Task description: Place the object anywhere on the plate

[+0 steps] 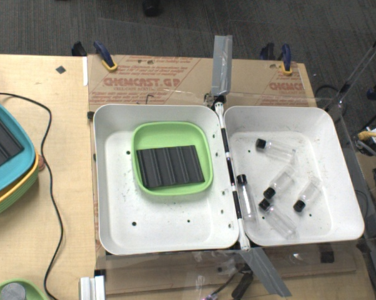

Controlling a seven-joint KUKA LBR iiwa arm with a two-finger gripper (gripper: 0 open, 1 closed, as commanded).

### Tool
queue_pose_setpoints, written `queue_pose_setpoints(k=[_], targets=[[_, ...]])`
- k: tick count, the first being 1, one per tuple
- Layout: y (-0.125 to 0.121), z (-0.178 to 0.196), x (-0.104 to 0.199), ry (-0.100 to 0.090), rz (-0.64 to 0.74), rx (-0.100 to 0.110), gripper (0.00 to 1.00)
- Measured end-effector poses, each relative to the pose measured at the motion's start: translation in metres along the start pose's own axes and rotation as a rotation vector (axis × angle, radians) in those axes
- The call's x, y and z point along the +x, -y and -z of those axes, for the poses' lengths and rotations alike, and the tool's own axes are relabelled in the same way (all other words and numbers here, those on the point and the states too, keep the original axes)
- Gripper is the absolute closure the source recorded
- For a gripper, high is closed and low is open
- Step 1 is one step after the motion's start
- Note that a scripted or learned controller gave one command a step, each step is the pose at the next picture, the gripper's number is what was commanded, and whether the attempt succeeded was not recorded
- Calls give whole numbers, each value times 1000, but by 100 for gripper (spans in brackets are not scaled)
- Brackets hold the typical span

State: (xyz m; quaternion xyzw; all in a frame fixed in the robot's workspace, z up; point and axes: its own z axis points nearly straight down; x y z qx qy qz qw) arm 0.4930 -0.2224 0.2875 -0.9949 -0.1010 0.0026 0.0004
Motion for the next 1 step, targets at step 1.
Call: queue_pose_setpoints(k=[1], targets=[[-3, 28, 15, 0, 1, 0, 0]])
